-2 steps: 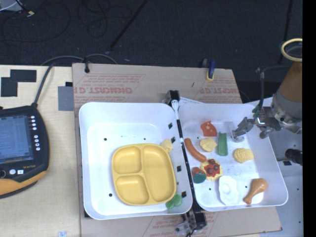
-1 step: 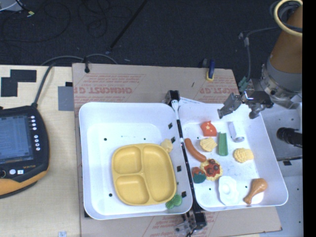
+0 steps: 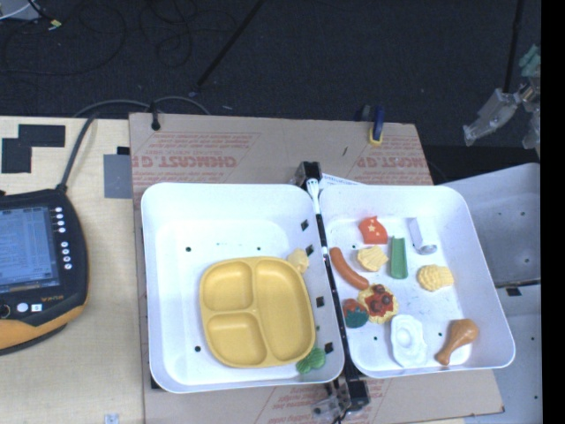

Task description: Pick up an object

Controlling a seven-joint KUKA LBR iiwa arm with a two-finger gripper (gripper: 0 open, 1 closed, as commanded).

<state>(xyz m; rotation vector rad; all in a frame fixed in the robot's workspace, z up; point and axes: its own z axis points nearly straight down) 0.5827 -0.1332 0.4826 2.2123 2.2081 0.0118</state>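
Toy sausage (image 3: pixel 347 268) lies in the right bin (image 3: pixel 484 237); gripper (image 3: pixel 500 117) hangs well apart, whether released or clenched I cannot tell
It looks light, stiff and smooth, so pinching across its narrow middle seems safest

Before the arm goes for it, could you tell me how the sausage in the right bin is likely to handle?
The sausage looks like a smooth toy, so probably stiff and light. Its long rounded shape suggests it may roll if nudged sideways. It lies close beside the bin wall, so fingers closing across its narrow width may have little room on that side.
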